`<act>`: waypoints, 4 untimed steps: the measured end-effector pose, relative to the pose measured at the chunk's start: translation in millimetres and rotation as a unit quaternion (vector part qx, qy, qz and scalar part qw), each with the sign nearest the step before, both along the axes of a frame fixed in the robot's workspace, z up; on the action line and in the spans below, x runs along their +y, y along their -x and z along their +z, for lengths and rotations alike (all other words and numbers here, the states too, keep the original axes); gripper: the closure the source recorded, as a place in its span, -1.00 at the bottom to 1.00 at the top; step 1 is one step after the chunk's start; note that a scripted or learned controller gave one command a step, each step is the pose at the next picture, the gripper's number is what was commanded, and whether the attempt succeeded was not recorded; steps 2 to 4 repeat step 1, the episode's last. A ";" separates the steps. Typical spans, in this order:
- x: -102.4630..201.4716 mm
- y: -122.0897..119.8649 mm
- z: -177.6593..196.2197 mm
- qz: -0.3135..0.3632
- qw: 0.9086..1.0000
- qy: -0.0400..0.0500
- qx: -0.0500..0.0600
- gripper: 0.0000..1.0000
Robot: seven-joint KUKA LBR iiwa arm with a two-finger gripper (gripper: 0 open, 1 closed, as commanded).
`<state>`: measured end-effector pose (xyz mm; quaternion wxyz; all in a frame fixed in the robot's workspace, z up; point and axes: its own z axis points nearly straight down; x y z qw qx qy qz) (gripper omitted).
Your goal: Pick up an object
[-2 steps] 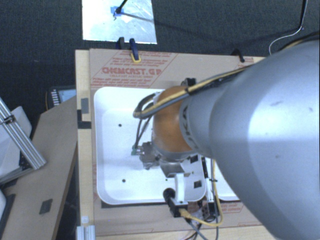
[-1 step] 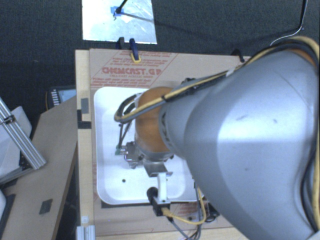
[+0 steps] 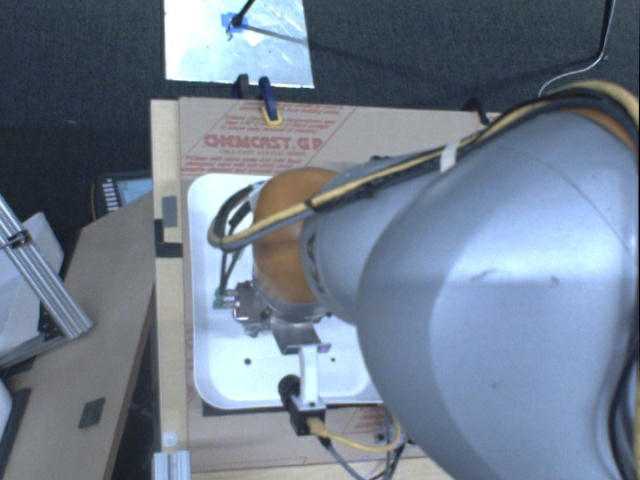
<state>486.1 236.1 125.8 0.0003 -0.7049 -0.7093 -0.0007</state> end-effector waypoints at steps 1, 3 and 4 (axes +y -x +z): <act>-7.2 -0.3 3.2 -0.002 1.000 0.001 0.001 1.00; -7.2 -0.3 3.2 -0.002 1.000 0.001 0.001 1.00; -7.2 -0.3 3.2 -0.002 1.000 0.001 0.001 1.00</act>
